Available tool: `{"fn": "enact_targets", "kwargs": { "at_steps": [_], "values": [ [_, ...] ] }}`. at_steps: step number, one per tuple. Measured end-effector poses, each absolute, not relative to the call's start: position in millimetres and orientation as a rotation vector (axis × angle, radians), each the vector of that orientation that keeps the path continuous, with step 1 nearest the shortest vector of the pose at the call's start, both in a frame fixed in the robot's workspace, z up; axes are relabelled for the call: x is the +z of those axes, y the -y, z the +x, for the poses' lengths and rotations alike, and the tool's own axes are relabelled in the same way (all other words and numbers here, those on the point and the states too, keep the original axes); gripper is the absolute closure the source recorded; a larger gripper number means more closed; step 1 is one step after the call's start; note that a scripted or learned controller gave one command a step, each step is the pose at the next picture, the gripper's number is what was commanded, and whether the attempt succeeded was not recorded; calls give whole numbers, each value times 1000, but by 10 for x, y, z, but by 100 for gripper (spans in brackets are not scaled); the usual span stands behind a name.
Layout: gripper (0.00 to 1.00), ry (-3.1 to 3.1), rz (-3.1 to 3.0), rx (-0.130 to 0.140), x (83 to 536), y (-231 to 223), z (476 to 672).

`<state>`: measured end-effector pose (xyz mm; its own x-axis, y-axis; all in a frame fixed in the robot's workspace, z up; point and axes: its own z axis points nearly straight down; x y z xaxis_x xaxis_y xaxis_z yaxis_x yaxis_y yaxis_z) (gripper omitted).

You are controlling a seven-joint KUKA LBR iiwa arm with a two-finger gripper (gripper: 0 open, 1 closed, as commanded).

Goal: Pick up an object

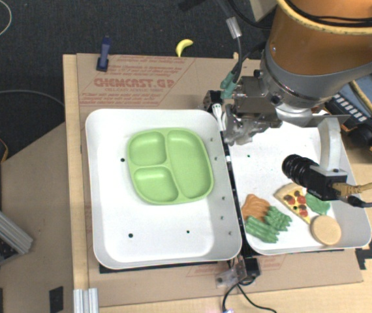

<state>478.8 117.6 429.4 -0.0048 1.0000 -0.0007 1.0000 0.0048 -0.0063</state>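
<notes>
Camera view from above: a grey-and-orange robot arm (pixel 316 38) reaches over two white bins.
The left bin (pixel 108 194) holds a green divided plate (pixel 170 165). The gripper (pixel 241 130) is over the right bin's (pixel 264 155) far left corner, and I cannot tell if its jaws are spread. A pizza slice (pixel 292 197), green beans (pixel 267 223) and a round biscuit (pixel 325 229) lie along the near edge.

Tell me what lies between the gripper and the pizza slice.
Only bare floor of the right bin, in the camera view. The gripper is at its far corner, the pizza slice nearer the front; no toy sits between.
</notes>
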Motion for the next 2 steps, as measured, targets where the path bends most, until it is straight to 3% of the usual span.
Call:
{"fn": "enact_targets", "kwargs": {
  "at_steps": [1,2],
  "values": [
    [100,2213,-2219,20,3018,-1100,4967],
    [100,2220,-2209,19,1843,-1670,4755]
  ]
}}
